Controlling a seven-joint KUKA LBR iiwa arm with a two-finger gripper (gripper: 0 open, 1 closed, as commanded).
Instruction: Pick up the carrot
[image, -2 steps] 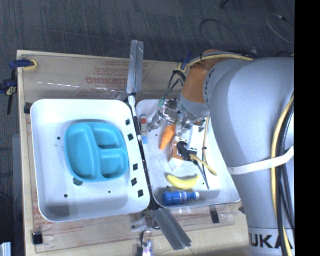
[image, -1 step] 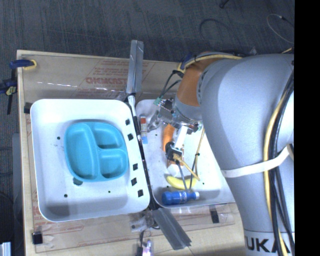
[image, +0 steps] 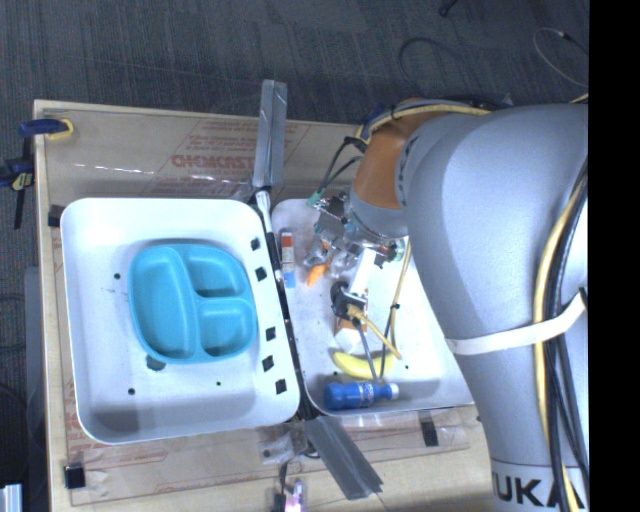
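Reaching into the right-hand shallow white plastic bin (image: 430, 375), my gripper (image: 345, 262) hangs low over its upper part, and I cannot tell its state from this slanted view, since wrist hardware and cables crowd it. Just beside it, toward the bin's left wall, lies a small orange tapered piece I take for the carrot (image: 315, 272); it looks partly tucked under my tooling, so its full length is hidden. I judge it not yet grasped, as nothing shows it held.

A carrot of this kind should be light and stiff, probably smooth moulded plastic, so it may slip or roll if pinched near the thin tip. I would close across its thicker middle, square to its long axis.

Next to it, against the wall, lies a slim white tube with a red and blue end (image: 287, 255), close enough to be caught by mistake. Lower in the same bin lie a yellow banana (image: 352, 364) and a blue plastic bottle (image: 360, 395) on its side. The left white bin (image: 90, 330) holds a turquoise divided tray (image: 190, 300). Both bins sit on the wooden bench (image: 130, 140).
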